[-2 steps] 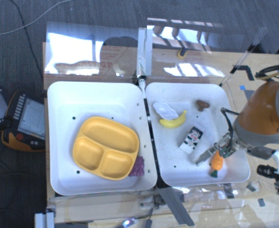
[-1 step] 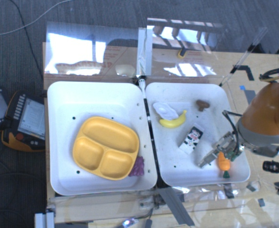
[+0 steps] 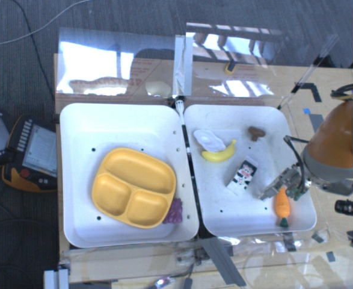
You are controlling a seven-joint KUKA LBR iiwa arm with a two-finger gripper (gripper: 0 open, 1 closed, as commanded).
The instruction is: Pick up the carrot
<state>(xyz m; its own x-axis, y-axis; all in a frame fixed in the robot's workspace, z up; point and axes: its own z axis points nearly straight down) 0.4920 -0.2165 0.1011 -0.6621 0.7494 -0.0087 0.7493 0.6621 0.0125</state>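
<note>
Item, right bin [image 3: 224, 218], lower right of frame: end effector [image 3: 282, 184] hanging near the bin's right wall, finger spread not readable from this angle. Carrot [image 3: 282, 204] lying on the bin floor touching or just under the end effector's tip, a little lower in frame and barely to its right, by the lower right corner. Long axis near vertical in frame, orange body uppermost, green top pointing toward the bottom edge.

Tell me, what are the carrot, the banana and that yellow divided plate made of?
All three look like moulded plastic, though one view leaves it open. The carrot is flat, even orange with a green tip, a toy look. The banana is uniform bright yellow, no spots. The yellow plate has smooth rounded compartments and a soft sheen.
</note>
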